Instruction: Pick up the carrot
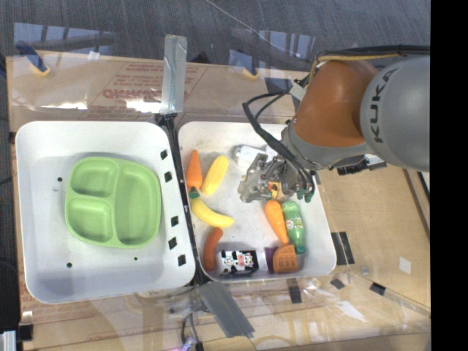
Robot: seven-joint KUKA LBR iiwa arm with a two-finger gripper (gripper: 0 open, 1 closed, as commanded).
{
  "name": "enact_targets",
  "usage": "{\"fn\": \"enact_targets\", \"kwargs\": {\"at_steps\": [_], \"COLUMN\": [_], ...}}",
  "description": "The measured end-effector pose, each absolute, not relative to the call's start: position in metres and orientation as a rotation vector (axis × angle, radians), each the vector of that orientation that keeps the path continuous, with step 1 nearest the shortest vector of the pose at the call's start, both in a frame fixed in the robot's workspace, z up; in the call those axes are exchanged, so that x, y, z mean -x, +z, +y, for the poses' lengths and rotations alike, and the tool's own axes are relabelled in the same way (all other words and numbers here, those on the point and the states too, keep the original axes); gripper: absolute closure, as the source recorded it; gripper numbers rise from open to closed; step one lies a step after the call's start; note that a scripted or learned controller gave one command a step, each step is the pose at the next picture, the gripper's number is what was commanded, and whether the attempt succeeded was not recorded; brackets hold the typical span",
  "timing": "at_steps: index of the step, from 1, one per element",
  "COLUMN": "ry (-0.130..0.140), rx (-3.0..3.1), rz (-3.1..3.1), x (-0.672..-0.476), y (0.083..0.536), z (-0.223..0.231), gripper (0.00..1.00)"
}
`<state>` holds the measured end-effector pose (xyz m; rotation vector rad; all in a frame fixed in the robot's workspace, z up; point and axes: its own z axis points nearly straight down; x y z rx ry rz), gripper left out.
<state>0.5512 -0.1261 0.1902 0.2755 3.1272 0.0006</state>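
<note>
Camera view has the gripper (257, 189) low inside the right bin (241, 229), and we cannot tell from this angle whether it is spread or closed; nothing is visibly held. The carrot (276, 220) lies flat just below and to the right of it, a smooth orange taper with its narrow end toward the near wall, pressed along the side of a green bottle (294, 225). That contact is our main worry: a descent slightly off line could land on the bottle, or close on both at once. The tapered, slick-looking body could also squirt out of a pinch near its thin end. We also note a second orange vegetable with a green stub (194, 172) by the bin's left wall, which a program might mistake for the target.
</note>
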Motion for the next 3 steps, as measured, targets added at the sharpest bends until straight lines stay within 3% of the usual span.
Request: {"fn": "enact_targets", "kwargs": {"at_steps": [3], "ry": [0.001], "rx": [-0.239], "rz": [3.148], "x": [-0.554], "y": [0.209], "z": [-0.122], "gripper": [1.0]}}
